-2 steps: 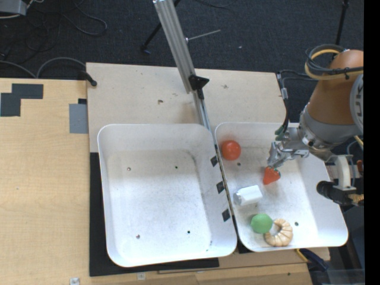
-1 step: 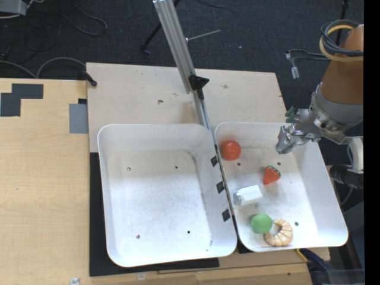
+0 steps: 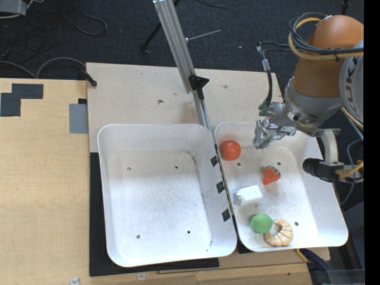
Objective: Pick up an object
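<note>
**Pickup not yet begun: pincer hangs above the right bin, nothing lifted**

Progress so far looks like zero, as I judge it. All five objects lie on the floor of the right bin (image 3: 332,218), and none of them is between the fingers of the pincer (image 3: 265,136). What is left is the whole grasp: to choose one object, go down on it, close, and lift.

I take the orange ball (image 3: 230,150) as landmark, because it is the nearest object to the pincer. It rests close to the wall that separates the two bins. The pincer is just to the right of the ball and a little higher in the view, apart from it. The red strawberry (image 3: 271,174) lies to the lower right of the ball. The white block (image 3: 248,194) is below the ball, and further below it come the green ball (image 3: 260,222) and the ringed pastry toy (image 3: 279,233), which touch each other. The left bin (image 3: 110,159) is to the left of the ball.

The arm (image 3: 323,70) reaches in from the right, with its wrist bent down toward the bin. The pincer points downward and slightly left, toward the ball. Whether the pincer is spread or pressed together I cannot tell; it is too small and dark.
</note>
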